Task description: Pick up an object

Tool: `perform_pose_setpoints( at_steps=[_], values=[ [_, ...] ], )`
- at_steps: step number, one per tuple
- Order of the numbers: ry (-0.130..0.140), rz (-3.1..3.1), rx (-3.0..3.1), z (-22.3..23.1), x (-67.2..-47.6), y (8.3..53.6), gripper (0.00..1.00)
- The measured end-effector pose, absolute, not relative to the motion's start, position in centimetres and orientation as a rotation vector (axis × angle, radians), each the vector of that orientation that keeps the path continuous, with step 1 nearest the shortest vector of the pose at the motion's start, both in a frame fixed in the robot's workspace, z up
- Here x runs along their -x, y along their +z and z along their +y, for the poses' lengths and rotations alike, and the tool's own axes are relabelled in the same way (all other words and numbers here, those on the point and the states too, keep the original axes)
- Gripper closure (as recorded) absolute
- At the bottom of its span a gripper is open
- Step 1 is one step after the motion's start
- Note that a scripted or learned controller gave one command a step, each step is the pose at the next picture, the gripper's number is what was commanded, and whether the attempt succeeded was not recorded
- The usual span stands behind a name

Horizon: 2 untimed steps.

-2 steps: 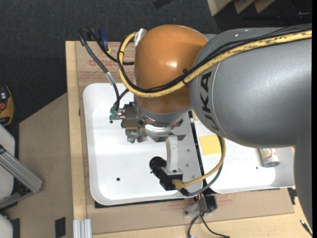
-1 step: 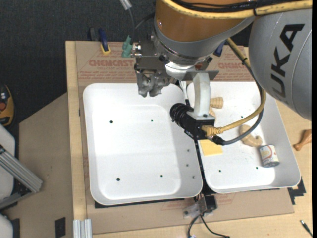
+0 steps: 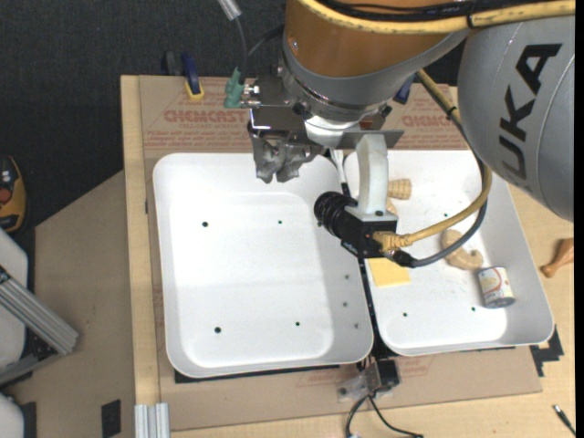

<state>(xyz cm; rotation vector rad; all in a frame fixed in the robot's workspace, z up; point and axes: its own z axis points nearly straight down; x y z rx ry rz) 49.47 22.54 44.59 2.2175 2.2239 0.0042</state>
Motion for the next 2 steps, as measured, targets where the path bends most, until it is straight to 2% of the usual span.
perform_pose_setpoints(
  at_steps=[1, 2],
  values=[
    [-0.017, 2.224, -2.225, 22.4, -47.7, 34.7, 1.0],
    [0.005, 2.222, -2.22, 22.4, -47.9, 37.5, 1.0]
  ],
)
